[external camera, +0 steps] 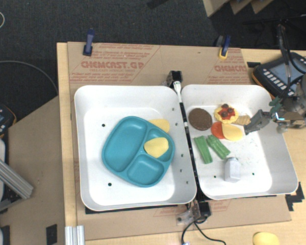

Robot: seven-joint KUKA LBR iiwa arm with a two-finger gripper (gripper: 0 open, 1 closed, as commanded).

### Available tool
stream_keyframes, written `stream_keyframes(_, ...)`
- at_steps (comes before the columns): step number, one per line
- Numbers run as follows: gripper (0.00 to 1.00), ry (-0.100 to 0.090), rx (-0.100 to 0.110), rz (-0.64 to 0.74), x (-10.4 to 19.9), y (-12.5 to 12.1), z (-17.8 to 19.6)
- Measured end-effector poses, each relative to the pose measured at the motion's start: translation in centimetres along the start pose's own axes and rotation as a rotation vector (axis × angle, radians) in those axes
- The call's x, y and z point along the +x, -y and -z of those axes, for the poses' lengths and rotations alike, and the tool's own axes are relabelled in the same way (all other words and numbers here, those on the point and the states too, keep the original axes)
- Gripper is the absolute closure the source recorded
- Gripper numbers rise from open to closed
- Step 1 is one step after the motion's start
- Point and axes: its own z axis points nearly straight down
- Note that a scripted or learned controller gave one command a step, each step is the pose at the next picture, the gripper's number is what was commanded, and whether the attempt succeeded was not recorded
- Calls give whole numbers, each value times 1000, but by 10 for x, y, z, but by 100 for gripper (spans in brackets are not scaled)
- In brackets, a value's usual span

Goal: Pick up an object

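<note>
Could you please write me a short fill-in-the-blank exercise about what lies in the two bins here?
1. The blue tray lies in the ____ bin.
2. A pale ____ piece rests on the tray.
3. The two green sticks lie in the ____ bin.
4. The gripper sits at the right bin's ____ side.

Missing words: left; yellow; right; right

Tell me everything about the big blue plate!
The blue plate is teal, smooth and plastic-looking, with rounded corners. Raised ridges split it into compartments: one large one on its left side and smaller ones on its right. It lies flat and turned at an angle in the left bin. A pale yellow piece sits in its upper right compartment, and another yellow piece pokes out at its upper right edge.
</note>
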Motion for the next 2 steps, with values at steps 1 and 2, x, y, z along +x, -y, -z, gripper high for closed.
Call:
stream_keyframes(1,0,-4,19,-5,-1,3,-40)
stream_keyframes(2,0,-2,2,2,32,0,64)
